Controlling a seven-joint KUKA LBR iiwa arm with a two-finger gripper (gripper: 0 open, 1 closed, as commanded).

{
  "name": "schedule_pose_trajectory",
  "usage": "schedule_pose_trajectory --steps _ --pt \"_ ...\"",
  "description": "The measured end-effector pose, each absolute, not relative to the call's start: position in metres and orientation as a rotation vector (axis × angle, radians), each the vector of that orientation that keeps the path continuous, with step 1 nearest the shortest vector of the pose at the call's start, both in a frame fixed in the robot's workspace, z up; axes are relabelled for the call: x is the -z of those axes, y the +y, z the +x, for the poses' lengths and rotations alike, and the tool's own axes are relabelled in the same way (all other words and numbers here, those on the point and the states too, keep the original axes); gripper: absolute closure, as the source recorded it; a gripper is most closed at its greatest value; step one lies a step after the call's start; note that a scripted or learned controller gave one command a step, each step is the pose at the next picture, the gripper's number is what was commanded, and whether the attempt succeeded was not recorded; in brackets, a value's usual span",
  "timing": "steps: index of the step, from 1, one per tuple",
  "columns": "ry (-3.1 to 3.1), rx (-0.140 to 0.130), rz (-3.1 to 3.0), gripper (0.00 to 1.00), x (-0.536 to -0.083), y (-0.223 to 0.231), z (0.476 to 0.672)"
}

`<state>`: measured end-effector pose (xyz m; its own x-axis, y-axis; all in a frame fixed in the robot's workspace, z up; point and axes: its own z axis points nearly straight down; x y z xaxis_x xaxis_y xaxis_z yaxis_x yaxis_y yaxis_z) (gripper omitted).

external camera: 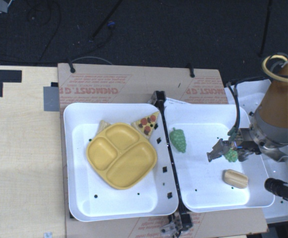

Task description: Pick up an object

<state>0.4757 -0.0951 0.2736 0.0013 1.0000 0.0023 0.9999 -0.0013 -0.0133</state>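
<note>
Tool (227,151) on green piece (232,156), bread roll (235,178) near, grapes (178,140) apart

The two bins, the left bin (79,133) and the right bin (203,192), are white with little black dots, and they sit on brown cardboard (134,86) with red letters. A yellow plate (122,155) lies by a pizza slice (147,123) that is yellow with red and dark spots, and there are two bumpy green toys, the bigger green toy (178,139) and the small green toy (232,156), plus a tan bread roll (235,178). The arm (278,108) is grey with an orange band, the gripper (223,151) is dark grey, and the table (20,157) is pale wood with black and grey squares.
</note>
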Motion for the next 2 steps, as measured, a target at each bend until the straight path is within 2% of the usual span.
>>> schedule_pose_trajectory --steps 1,2 --pt "-2.219 -0.003 -2.219 0.00 -0.278 -0.095 0.477" --pt "-2.215 -0.009 -2.215 0.00 -0.214 -0.093 0.479"
